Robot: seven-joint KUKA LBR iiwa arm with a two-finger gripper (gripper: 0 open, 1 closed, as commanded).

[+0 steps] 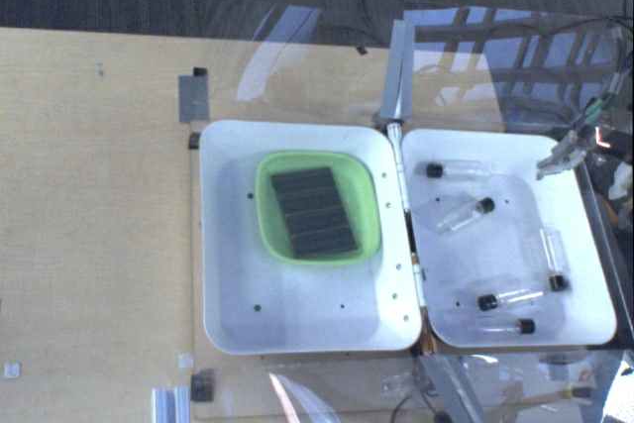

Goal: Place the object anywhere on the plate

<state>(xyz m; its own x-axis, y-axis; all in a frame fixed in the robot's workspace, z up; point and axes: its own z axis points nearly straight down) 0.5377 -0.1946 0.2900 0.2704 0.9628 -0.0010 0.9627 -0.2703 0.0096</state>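
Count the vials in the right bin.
5: one top left, one centre, one right side, two near the front.

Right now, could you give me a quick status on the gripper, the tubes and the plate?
Gripper at right bin's upper right edge, holding nothing. Five clear tubes, e.g., loose in right bin. Green plate in left bin, dark ridged block on it.
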